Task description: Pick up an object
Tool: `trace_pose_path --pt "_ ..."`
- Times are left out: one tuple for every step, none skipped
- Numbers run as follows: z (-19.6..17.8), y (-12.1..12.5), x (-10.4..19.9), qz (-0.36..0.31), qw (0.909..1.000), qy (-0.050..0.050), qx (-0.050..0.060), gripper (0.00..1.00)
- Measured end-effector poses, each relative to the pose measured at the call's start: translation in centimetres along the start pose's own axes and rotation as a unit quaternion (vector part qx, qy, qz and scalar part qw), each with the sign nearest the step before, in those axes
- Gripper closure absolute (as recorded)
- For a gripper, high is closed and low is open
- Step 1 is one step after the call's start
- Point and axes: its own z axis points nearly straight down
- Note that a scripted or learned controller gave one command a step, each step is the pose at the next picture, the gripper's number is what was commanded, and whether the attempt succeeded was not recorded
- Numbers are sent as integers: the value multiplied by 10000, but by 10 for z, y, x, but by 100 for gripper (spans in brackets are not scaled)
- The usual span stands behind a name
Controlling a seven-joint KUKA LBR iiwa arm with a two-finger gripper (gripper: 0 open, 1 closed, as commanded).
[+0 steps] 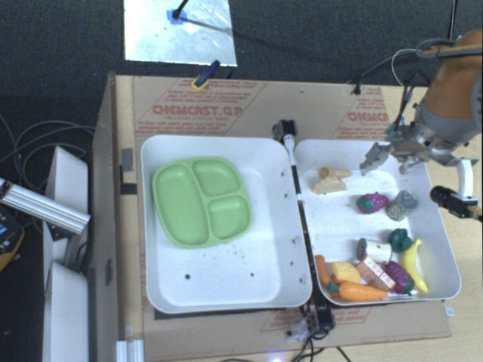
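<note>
— Where is the end effector (386, 157) now?

— In the camera view it hangs over the far right part of the right bin (445, 277). The fingers look spread wide, and nothing is between them.

— Which thing is nearest to it?

— I think the beige piece (330, 180). It lies toward the left of the end effector and a little nearer to us, close to the wall between the two bins. Its long axis runs roughly left to right in the picture.

— And the purple one?

— The purple thing (371, 202) lies nearer to us from the end effector, almost straight below it in the picture, with a small grey can (400, 205) just beside it on the right. The other toys, a banana (415, 265) and a carrot (361, 292) among them, are piled in the near corner, well apart from the end effector.

— So what does the next move need?

— In my opinion a short travel toward us, then down. The beige piece stands free; the purple one has the can close by, so the fingers may bump it.

— And the left bin (219, 292)?

— It has a green tray (201, 200) inside, far from the arm.
</note>
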Motion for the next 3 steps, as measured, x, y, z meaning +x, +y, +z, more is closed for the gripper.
trace_pose_path --pt "97 -13 -1 1 10000 2 4 0" --pt "86 -11 -1 -7 10000 -5 -19 100" --pt "-7 -12 36 -13 10000 -1 -28 100"
